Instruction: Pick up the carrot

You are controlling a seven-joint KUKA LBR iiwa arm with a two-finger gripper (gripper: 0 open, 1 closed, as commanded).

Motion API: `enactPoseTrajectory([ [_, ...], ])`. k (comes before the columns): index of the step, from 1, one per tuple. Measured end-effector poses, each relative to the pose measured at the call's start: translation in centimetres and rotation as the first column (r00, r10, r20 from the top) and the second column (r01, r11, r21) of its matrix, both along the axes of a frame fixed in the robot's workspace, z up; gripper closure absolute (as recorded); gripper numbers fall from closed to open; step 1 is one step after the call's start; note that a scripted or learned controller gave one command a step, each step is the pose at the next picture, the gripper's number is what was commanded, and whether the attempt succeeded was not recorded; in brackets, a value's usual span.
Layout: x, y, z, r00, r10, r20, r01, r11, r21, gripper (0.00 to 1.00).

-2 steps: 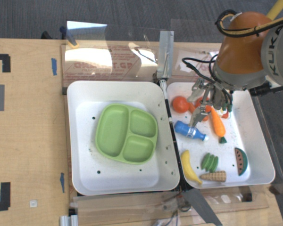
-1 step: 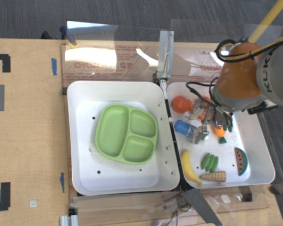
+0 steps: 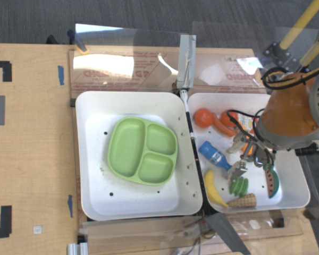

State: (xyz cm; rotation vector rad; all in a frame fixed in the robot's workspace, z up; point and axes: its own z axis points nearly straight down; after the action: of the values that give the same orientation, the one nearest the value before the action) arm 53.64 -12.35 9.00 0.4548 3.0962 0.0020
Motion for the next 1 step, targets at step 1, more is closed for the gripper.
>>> enactPoseTrajectory([
  [1,0.36,0.04,1.26,1.0,0.002,0.011,-0.002,1.0,-0.002,1.0],
])
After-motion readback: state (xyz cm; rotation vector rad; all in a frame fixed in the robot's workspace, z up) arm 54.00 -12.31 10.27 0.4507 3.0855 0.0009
